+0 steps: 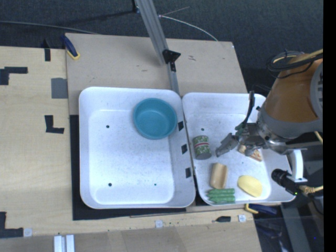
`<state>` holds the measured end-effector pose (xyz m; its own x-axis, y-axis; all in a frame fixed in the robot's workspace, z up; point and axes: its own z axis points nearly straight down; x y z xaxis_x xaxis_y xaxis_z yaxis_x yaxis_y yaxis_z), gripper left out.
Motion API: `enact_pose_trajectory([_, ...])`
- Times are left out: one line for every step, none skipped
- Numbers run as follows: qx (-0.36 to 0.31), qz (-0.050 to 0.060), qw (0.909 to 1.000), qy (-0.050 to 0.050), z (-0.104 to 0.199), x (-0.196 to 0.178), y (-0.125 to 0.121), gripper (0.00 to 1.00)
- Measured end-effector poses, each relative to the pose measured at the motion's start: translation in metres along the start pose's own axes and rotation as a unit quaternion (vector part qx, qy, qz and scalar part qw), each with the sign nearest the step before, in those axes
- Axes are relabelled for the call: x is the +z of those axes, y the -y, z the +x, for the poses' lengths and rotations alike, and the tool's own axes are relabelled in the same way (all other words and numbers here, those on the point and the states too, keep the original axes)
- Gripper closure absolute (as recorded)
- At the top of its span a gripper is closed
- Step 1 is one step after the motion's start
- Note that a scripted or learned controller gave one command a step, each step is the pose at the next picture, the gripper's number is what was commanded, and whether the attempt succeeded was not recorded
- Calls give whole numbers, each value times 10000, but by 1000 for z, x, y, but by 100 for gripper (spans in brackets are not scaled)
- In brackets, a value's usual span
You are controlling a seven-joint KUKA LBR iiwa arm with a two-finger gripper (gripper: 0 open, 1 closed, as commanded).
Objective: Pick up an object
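My gripper (227, 145) hangs low over the middle of the right bin (220, 105), reaching in from the right under the orange-banded wrist. A small green-labelled can (201, 146) stands just left of it, apart from it. A tan bread-like piece (218, 175) lies below the gripper, with a yellow lemon-like object (250, 186) to its right and a green pod-like object (221, 195) at the bin's front edge. A small brown and white object (255, 153) lies partly hidden under the wrist.
A blue bowl (155, 118) sits at the back of the left bin (100, 156). A grey metal pole (157, 33) slants down to the divide between the bins. The arm's body covers the right bin's right side.
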<state>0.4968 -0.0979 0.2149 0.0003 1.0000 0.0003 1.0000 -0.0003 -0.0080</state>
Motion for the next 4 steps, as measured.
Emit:
enact_pose_trajectory([1, 4, 10000, -4, -4, 64, 2, 0])
enact_pose_trajectory([-6, 8, 10000, -8, 7, 118, 6, 0])
enact_pose_trajectory([-11, -5, 10000, -11, 8, 106, 5, 100])
enact_pose_trajectory([-9, -48, 10000, 2, 8, 60, -3, 100])
